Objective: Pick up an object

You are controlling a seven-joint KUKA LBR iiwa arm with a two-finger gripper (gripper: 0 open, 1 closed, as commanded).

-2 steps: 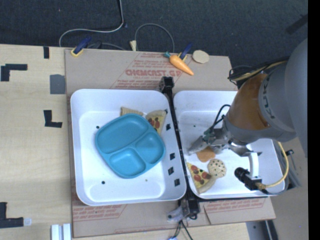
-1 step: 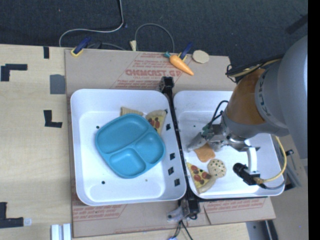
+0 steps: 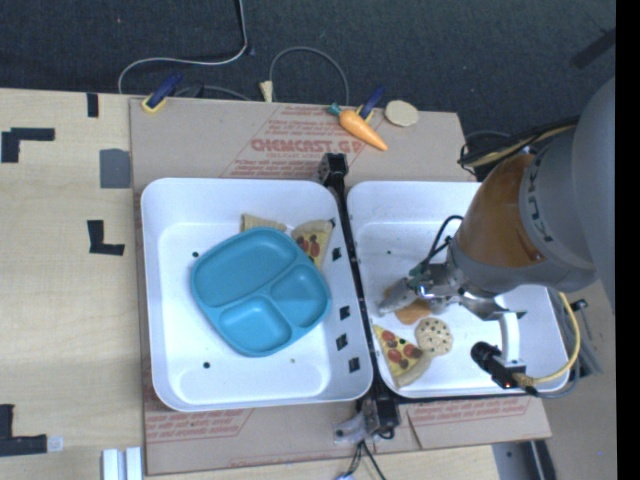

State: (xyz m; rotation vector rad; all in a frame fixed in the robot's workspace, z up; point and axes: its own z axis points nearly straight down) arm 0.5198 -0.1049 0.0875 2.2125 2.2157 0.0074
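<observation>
The bench has a pale wood-grain top bearing black angular markings and a grey square patch at left. A brown cardboard sheet with red printed lettering lies flat on it. Dark carpet covers the floor beyond, crossed by a thin white cable. Lighting is even and diffuse.
</observation>
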